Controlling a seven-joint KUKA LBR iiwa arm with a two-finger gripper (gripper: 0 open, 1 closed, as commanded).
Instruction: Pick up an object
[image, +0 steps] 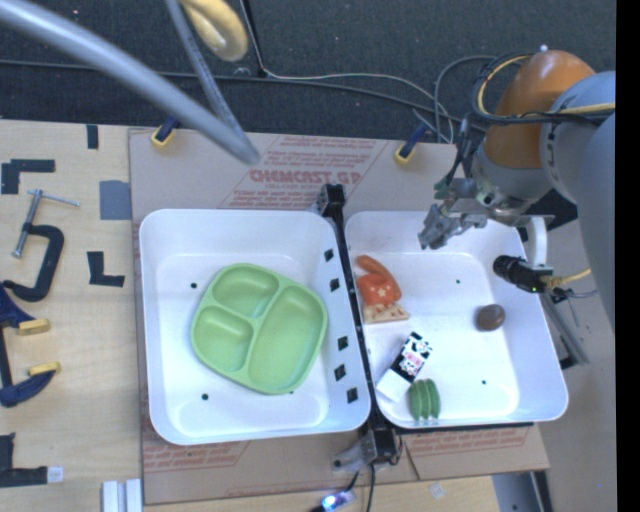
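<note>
- Camera view: gripper (437, 232) hovers over right bin's (540, 345) far edge; whether its fingers are apart or together, cannot tell; nothing seen between them.
- Candidates in right bin: brown lump (489, 317) near right edge, green piece (424, 398) at near edge, cow-patterned box (411, 358) just beside it, red-orange toy (377, 289) at left edge.
- Lump looks small, rigid, light; pinch across its middle. Rounded, so likely slippery.
- Left bin (165, 300) holds green tray (260, 327).
- Cardboard (300, 170) past far edges reads "CHEMCAST", red print.
</note>
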